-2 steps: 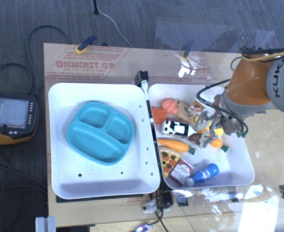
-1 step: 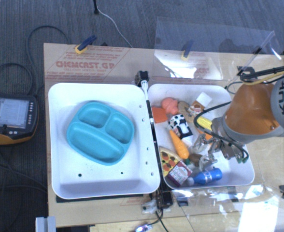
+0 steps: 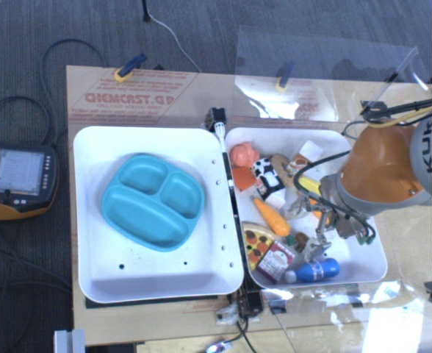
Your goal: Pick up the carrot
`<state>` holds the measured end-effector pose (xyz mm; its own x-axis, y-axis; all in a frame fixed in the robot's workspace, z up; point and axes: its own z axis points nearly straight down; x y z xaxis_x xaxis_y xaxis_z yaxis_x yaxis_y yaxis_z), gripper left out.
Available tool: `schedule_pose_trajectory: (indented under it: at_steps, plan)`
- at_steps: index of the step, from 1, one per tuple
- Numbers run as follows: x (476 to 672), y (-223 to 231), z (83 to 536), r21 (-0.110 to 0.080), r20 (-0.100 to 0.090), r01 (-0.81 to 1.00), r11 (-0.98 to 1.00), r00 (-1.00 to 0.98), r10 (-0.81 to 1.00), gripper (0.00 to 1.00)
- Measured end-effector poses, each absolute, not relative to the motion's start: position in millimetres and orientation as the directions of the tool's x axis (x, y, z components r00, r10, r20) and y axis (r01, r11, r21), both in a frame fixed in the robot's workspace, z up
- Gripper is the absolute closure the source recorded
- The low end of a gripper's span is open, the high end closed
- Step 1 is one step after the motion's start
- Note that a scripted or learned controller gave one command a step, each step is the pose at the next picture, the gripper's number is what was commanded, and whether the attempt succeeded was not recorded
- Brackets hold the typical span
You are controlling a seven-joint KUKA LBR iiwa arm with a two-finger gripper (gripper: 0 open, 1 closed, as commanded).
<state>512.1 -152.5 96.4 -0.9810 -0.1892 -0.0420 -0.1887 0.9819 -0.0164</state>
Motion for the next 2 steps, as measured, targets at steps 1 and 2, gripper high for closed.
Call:
schedule_pose_trajectory:
  at_steps: [1,2]
  plan:
    - [549.8,-103,92,-0.004,-0.017,0.086,0.996,-0.996,0.086,0.0]
    - [518.9,-97,92,0.002,-0.026,0.307,0.952,-0.951,0.307,0.0]
